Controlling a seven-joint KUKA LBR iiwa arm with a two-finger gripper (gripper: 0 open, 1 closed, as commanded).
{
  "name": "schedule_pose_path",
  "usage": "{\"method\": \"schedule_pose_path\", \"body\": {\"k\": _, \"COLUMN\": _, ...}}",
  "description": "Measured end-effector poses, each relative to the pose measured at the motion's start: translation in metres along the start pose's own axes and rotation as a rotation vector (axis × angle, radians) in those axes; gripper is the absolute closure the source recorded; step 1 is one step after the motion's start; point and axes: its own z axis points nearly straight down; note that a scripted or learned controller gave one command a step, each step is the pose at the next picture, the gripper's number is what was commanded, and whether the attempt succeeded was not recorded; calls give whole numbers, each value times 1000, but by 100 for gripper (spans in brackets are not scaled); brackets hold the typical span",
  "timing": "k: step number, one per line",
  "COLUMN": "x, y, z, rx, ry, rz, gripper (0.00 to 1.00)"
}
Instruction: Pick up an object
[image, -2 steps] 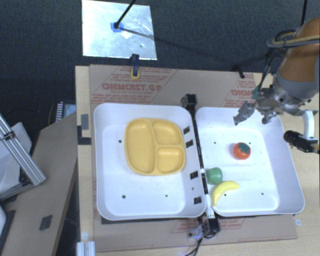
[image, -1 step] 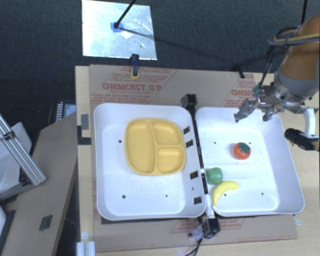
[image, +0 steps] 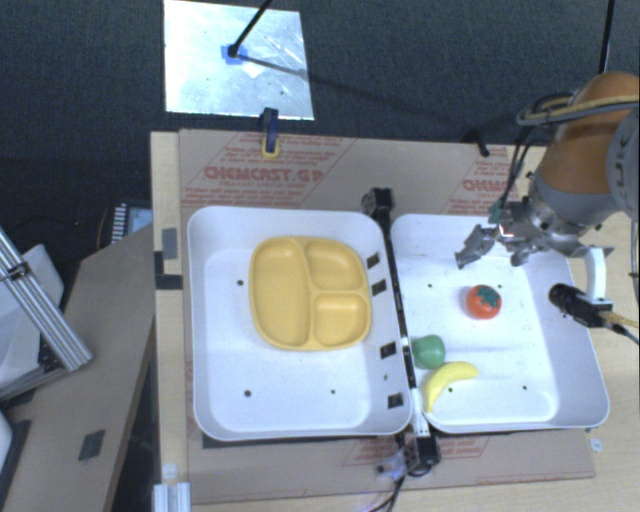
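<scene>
Bench: two shallow white bins are set side by side on brown printed cardboard, with dark carpet behind and a shiny metal sheet (image: 238, 58) lying far up and to the left of the pincer.
Arm: a grey arm (image: 590, 165) with an orange band is seen reaching in from the right, over the upper right corner of the right bin (image: 560, 390).
Pincer: the pincer (image: 497, 244) is seen above the upper part of the right bin; its two fingers are spread apart and nothing is seen between them.
Tomato: a red tomato (image: 484, 301) with a green top lies just below the pincer on the bin floor, apart from the fingers.
Green piece: a small green object (image: 429, 350) sits further below and to the left of the pincer, near the bin's left wall; its kind cannot be told.
Banana: a yellow banana (image: 447, 380) lies just under the green piece, close to or touching it.
Left bin: the left bin (image: 225, 390) lies well to the left of the pincer and holds a yellow divided plate (image: 308, 292).
Divider: black clips (image: 378, 288) are seen along the seam between the bins.
Obstacles: nothing is seen between the pincer and the tomato.
</scene>
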Motion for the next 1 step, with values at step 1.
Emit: {"method": "schedule_pose_path", "body": {"k": 1, "x": -4, "y": -2, "z": 62, "rx": 1, "ry": 0, "rz": 0, "gripper": 0}}
